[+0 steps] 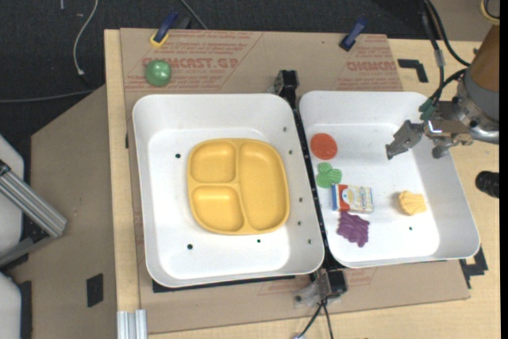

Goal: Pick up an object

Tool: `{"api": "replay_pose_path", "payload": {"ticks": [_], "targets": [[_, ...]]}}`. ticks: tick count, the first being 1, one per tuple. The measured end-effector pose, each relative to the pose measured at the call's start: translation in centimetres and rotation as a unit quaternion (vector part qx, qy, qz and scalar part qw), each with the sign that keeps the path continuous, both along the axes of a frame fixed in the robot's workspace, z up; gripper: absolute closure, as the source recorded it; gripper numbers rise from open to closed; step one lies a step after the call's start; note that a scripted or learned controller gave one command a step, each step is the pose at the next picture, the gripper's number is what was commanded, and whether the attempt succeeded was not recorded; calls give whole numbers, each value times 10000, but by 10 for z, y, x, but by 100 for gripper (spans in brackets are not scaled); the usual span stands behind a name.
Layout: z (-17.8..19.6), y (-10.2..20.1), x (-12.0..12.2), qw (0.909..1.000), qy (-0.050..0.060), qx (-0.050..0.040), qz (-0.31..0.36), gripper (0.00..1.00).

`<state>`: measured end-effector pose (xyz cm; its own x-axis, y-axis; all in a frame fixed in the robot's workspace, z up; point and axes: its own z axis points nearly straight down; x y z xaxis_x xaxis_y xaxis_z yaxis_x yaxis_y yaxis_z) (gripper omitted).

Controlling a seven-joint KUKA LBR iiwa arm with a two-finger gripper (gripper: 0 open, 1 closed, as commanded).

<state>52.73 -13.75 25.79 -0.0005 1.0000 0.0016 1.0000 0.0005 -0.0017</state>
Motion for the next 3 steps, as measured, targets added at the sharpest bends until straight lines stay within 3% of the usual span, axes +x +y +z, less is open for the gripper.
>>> {"api": "replay_pose_path", "payload": {"ticks": [3], "targets": [[-133, 2, 1, 10000, 25, 9, -2, 0]]}}
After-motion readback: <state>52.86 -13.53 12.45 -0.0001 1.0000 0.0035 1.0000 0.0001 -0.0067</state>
